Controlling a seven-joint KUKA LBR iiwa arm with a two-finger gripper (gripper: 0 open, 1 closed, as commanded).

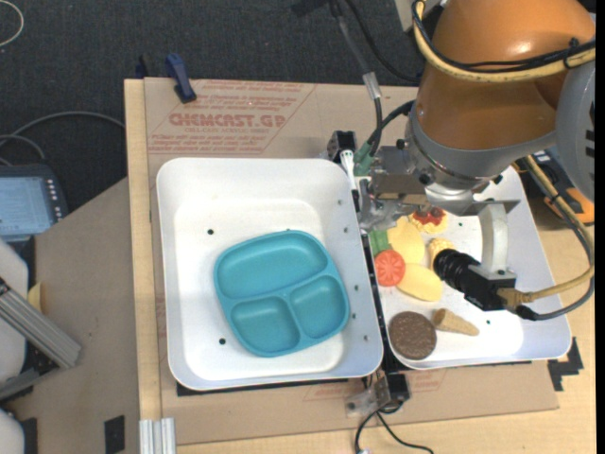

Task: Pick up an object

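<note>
the gripper [427,206] hangs over the upper part of the right bin [534,334], open or closed i cannot tell, with the yellow food piece [408,242] lying just below it in frame, beside the red tomato [389,268].

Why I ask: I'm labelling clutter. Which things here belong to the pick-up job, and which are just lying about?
Job, in the right bin beneath the arm: red tomato, yellow pieces, brown cookie, tan cone.
Likely lying about: teal divided plate in the left bin, blue clip at the cardboard's edge.
</note>
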